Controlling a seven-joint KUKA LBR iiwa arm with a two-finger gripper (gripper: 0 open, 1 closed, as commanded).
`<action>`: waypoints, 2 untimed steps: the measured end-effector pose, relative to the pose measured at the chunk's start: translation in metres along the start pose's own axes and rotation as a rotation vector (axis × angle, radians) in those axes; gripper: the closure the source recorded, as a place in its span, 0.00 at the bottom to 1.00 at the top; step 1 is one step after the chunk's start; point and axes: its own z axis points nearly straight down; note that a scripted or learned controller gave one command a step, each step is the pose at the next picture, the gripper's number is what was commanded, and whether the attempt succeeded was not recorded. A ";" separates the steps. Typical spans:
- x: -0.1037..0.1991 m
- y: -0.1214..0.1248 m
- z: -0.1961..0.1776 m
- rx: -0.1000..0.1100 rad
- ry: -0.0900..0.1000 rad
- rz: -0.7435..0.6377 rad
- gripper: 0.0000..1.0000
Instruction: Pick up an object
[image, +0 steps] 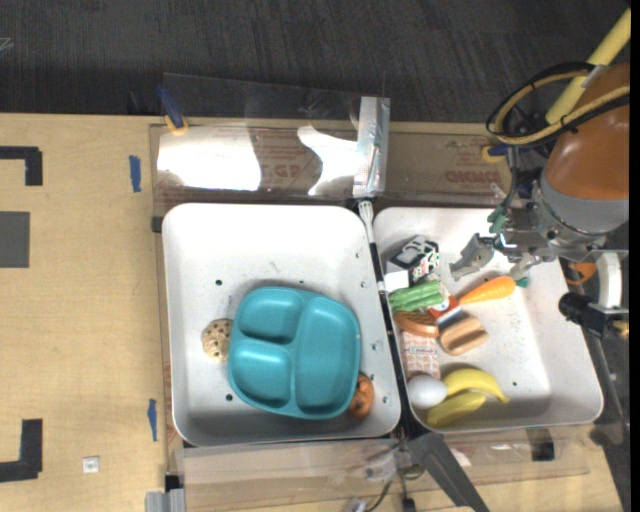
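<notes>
Carrot (487, 291) lies in the right bin (560, 400), just beside the hot dog (460, 332). My gripper (497, 256) hangs spread just above its upper end, holding nothing. I should centre over the carrot, drop straight, then close across its narrow width.

A round speckled cookie (215, 339) left of centre in the frame was partly hidden under the rim of the teal, three-compartment plastic tray (296, 350), and a small orange-red round fruit (361, 396) at the tray's lower right corner showed as little more than a sliver. In the right of the frame, the flat printed packet (420, 352) lay largely covered by the toy hot dog in its tan bun (460, 331). The grey arm with its orange band (592, 165) was cut off by the frame's right edge, and its two-finger gripper (496, 254) was too small and blurred to read.
</notes>
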 end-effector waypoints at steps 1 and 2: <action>0.000 0.001 -0.010 -0.002 0.000 -0.001 1.00; 0.000 0.001 -0.009 -0.001 0.000 0.000 0.00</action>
